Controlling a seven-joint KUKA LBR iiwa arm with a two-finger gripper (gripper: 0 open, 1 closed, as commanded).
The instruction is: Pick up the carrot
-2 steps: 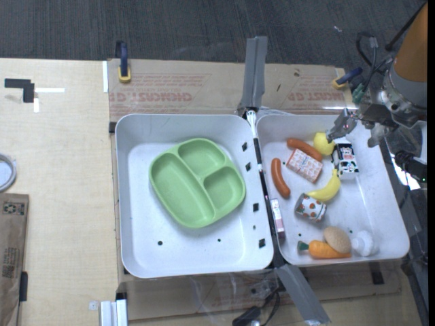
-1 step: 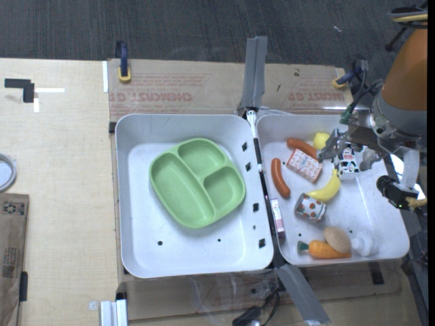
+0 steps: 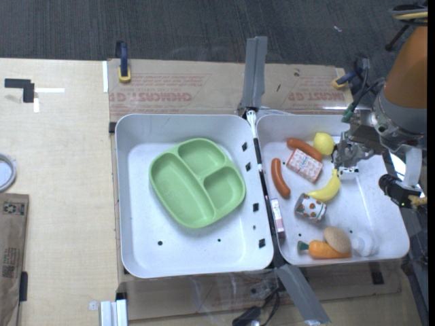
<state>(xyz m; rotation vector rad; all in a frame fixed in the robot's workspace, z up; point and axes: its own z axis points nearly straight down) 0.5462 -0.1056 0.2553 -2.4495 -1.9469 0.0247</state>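
Camera view, right white plastic bin: the small orange carrot is lying at the near edge, touching a tan bread roll, so approach room is looking tight. My gripper is hanging well apart from it, above the curved yellow banana; spread or pressed together, I cannot tell. Left bin: green divided plate is sitting unused.

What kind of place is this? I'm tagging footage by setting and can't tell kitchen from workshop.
Probably a robotics lab bench, not a kitchen: two white bins clamped to a wooden bench, toy food like the carrot and banana, and a robot arm.
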